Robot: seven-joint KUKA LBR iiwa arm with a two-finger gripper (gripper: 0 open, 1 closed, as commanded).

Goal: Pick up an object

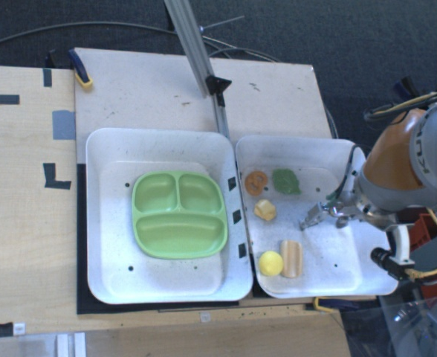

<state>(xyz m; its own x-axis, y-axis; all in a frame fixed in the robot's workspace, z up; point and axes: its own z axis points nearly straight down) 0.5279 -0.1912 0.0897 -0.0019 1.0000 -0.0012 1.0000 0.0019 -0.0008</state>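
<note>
The right bin (pixel 330 151) holds several small items. An orange round piece (pixel 256 182) and a green leafy lump (pixel 285 181) lie near its back left. A pale yellow chunk (pixel 265 211) sits below them. A yellow ball (pixel 270 263) and a tan roll (pixel 290 259) lie side by side near the front left. My gripper (pixel 314 216) hangs low over the middle of this bin, right of the yellow chunk and apart from it. It is open, with nothing between its fingers.
The left bin (pixel 107 199) holds a green divided plate (pixel 179 214). A grey metal rail (pixel 192 36) slants down from the top to the wall between the bins. The arm's grey and orange body (pixel 397 162) covers the right bin's right edge.
</note>
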